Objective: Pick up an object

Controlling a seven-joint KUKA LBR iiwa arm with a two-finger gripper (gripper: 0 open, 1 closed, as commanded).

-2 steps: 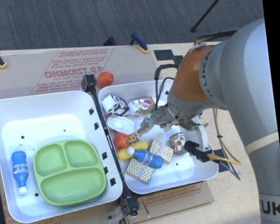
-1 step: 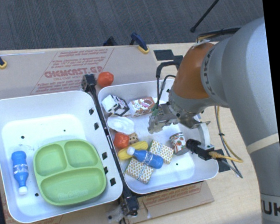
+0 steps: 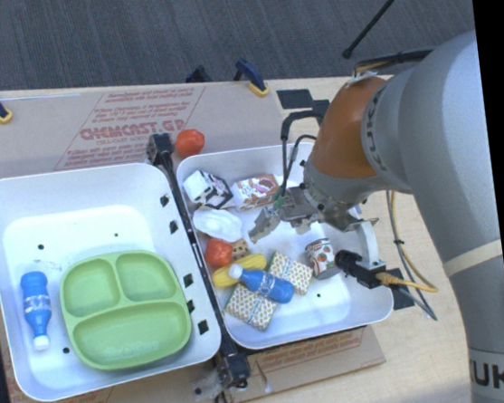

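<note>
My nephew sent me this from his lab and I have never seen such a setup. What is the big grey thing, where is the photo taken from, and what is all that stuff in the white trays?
The big grey machine with the orange band is a robot arm, reaching in from the right. Its gripper hangs over the right white bin. The one camera looks down at a slant from above the bench.

That bin holds a jumble: a small blue bottle with a white cap lying over checked packets, a yellow piece, an orange ball and some white items. The left white bin holds a green divided plate and another blue bottle. An orange-red ball sits on the cardboard behind the bins.

I see nothing held.
</note>
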